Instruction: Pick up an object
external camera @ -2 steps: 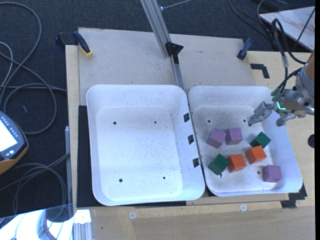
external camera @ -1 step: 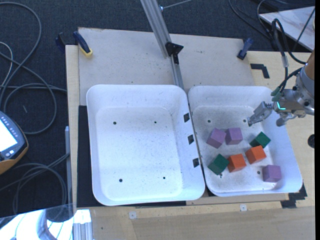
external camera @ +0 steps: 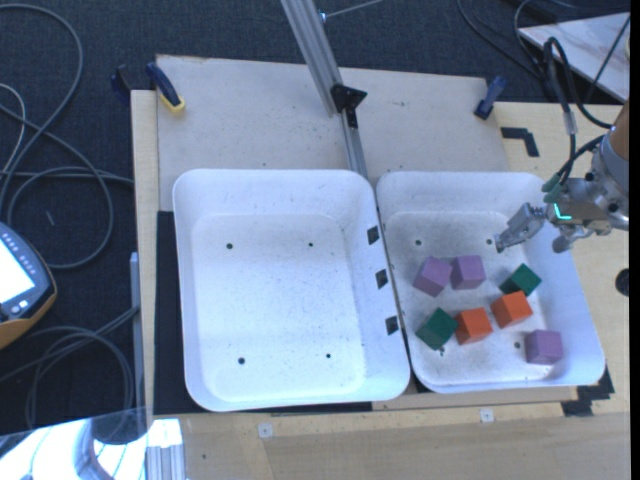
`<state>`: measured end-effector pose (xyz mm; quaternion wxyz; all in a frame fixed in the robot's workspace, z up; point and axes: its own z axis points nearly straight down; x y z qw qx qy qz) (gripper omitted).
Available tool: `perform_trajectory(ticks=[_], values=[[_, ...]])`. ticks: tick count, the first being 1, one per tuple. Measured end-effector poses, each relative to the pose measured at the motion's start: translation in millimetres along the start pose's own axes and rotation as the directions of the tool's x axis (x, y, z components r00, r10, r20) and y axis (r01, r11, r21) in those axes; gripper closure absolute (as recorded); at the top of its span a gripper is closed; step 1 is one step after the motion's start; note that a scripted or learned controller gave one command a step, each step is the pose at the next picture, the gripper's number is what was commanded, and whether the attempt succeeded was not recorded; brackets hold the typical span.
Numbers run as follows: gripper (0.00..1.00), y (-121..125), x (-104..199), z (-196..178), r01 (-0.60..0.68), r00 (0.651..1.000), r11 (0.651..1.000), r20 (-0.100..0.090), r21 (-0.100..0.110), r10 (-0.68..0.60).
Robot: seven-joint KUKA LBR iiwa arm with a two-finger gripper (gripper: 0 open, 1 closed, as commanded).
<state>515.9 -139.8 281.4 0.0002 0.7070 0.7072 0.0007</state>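
Blocks are sitting clustered in the right bin [external camera: 585,303], the green block [external camera: 521,280] nearest the gripper [external camera: 545,230], which is hovering at its one o'clock, fingers spread, pinching nothing. It is looking light, rigid; gripping opposite flat faces seems best.

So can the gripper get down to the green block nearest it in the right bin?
Probably yes. The gripper hangs over the right bin, with the green block just below it in view. The block's top is uncovered, though an orange block touching it may crowd one finger.
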Motion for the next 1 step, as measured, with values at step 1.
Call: perform_trajectory(ticks=[1], values=[[0.0, 0.0, 0.0, 0.0, 0.0, 1.0, 1.0, 0.0, 0.0, 0.0]])
